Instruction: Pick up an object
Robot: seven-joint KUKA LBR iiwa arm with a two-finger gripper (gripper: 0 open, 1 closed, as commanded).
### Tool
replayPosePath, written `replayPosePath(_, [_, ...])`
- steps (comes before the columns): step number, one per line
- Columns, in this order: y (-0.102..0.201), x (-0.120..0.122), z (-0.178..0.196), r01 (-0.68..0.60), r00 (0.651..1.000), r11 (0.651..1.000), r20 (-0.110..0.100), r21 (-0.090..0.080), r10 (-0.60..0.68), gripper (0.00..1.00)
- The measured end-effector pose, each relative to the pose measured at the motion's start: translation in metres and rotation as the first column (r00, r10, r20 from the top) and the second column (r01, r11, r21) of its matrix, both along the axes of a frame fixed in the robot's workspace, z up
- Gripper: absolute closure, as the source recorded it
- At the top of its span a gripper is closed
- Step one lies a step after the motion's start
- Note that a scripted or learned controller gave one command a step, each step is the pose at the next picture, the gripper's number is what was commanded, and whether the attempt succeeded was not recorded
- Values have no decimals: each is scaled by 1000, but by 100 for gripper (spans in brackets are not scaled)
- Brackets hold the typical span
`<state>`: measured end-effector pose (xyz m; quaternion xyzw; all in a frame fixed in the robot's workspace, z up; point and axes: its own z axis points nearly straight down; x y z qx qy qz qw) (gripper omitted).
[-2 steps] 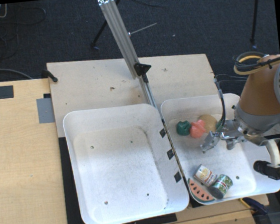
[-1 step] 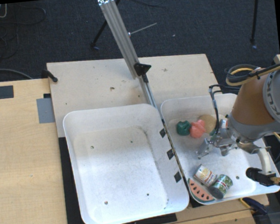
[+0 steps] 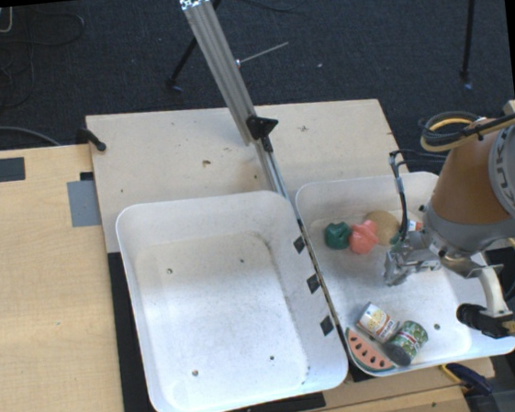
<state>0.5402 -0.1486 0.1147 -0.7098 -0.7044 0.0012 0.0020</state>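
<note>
From above, the bench carries two shallow white bins of smooth moulded plastic with rounded corners, set side by side; the left bin (image 3: pixel 215 307) has a faintly speckled floor with a few small dark dots, and the right bin (image 3: pixel 331 203) holds all the loose things. A ribbed, silvery metal rail (image 3: pixel 223 61) slants down from the top of the view toward the seam between the bins, where small black clips sit along the shared edge. The grey arm (image 3: pixel 478 194), with its broad orange band, comes in from the right and ends in the metal gripper (image 3: pixel 401 265), which hangs low over the middle of the right bin's floor; whether its jaws are parted or closed cannot be made out, and nothing is visible between them. Just to its upper left lie three small rounded items in a row: a dark green lump (image 3: pixel 337 235), a soft-looking pink-red piece (image 3: pixel 365 237) touching it, and a pale tan round shape (image 3: pixel 382 224) behind that. Near the bin's front edge a watermelon slice toy (image 3: pixel 366 351), red with dark seeds and a green rind, lies flat beside a small can (image 3: pixel 376 320) with a pale printed label and a second can (image 3: pixel 406 338) wrapped in green; their print is too small to read.
</note>
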Motion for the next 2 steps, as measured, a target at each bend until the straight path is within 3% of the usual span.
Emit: replayPosePath(2, [-1, -10, 115, -9, 1000, 1000, 9, -2, 9, 100])
